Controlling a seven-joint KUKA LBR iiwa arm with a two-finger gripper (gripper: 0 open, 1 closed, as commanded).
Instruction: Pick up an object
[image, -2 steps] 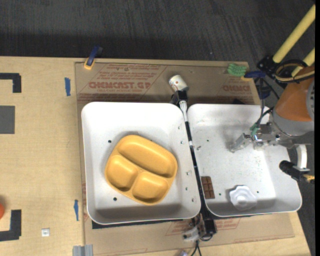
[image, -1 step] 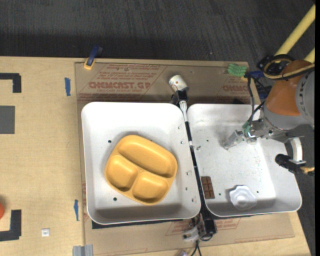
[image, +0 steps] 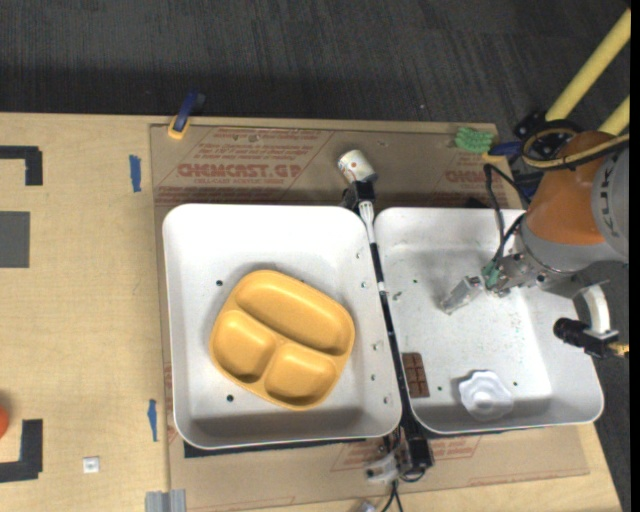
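A yellow sectioned plate (image: 283, 338) lies in the left bin (image: 200, 240), tilted a little. In the right bin (image: 560, 400) a small white cap-shaped object (image: 482, 390) sits near the front edge. A small brown block (image: 414, 373) lies by that bin's left wall. My gripper (image: 459, 294) hangs low over the middle of the right bin, reaching in from the right under the orange band (image: 563, 212). It is above and slightly left of the white object, with nothing seen in it.
A black divider rail (image: 383, 300) runs between the two bins, with a white knob (image: 352, 162) at its far end. Cables (image: 500, 215) trail from the arm over the right bin's back edge. A yellow pole (image: 590, 68) stands at the back right.
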